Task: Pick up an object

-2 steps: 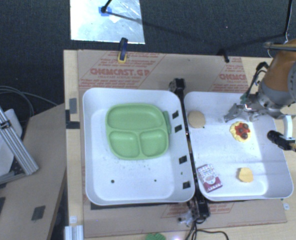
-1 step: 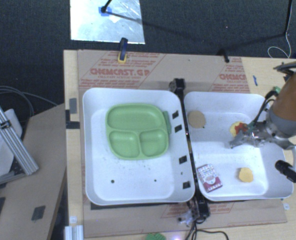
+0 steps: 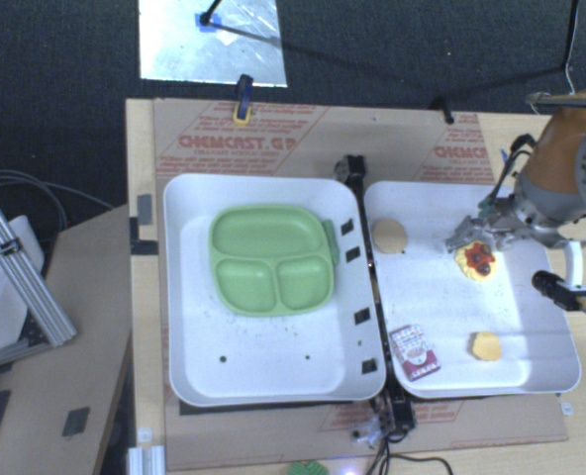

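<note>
You have one fixed camera above the bench (image 3: pixel 303 127), looking down at a slant on both white bins (image 3: pixel 189 295), arm (image 3: pixel 560 161) entering from the right.

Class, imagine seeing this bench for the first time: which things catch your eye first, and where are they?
The green divided plate stands out, lying in the left white bin. In the right bin, the gripper hangs just above a red and yellow toy, with a tan round piece, a yellow piece and a small packet scattered around.

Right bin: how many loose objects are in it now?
4: tan disc upper left, red-and-yellow item at the gripper, yellow piece lower right, red-and-white packet lower left. None obviously hidden.
</note>
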`<act>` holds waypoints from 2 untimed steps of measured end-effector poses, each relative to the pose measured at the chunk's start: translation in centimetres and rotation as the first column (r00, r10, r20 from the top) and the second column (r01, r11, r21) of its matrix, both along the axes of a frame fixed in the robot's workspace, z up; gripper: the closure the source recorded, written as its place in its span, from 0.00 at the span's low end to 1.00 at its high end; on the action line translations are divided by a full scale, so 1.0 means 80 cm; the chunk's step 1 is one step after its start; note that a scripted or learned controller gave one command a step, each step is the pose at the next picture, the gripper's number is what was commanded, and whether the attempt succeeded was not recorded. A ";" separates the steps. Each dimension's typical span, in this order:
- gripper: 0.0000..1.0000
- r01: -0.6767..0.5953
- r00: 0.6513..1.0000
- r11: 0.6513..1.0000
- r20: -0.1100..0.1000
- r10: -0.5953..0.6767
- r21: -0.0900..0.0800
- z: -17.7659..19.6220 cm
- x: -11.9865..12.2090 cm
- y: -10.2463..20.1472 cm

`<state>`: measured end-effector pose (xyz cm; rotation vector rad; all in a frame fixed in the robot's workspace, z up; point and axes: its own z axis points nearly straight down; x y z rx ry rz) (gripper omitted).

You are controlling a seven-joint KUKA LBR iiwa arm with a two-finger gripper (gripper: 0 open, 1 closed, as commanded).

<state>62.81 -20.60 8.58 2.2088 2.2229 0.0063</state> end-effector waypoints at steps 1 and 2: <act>0.00 0.000 1.000 1.000 0.000 0.000 0.001 0.010 0.054 0.000; 0.00 0.007 1.000 1.000 -0.011 -0.007 0.003 -0.002 -0.022 -0.001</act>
